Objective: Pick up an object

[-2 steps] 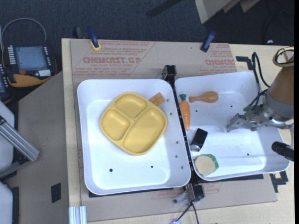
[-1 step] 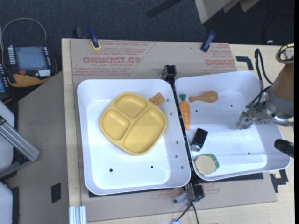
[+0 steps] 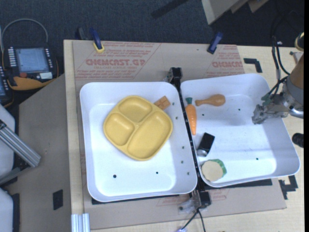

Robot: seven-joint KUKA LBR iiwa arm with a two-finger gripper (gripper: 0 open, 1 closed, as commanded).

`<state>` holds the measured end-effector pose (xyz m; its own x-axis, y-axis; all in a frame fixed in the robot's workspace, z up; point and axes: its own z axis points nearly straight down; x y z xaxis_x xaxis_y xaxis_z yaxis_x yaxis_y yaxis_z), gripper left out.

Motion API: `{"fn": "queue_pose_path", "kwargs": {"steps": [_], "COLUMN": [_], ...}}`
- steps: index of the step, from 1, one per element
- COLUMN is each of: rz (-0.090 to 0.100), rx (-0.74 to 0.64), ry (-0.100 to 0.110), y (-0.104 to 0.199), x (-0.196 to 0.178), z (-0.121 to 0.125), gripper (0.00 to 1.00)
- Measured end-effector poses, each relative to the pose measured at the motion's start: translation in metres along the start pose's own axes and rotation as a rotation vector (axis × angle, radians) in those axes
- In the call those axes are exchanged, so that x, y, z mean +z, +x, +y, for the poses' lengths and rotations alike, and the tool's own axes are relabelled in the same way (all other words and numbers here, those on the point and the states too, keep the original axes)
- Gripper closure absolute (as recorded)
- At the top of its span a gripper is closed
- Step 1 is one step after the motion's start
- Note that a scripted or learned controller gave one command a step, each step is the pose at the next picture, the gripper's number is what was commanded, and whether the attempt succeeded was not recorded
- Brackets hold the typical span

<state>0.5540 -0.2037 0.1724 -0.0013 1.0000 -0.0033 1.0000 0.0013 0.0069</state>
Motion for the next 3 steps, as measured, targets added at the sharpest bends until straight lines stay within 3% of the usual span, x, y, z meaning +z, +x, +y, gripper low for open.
{"fn": "queue_pose_path", "kwargs": {"steps": [2,3], "rz": [-0.001,0.006], "rx": [0.0,-0.004], "ry": [-0.002,0.01], "y": [-0.002,0.05], "x": [-0.117,-0.097], "z": [0.004,-0.001], "gripper": [1.0,1.0]}}
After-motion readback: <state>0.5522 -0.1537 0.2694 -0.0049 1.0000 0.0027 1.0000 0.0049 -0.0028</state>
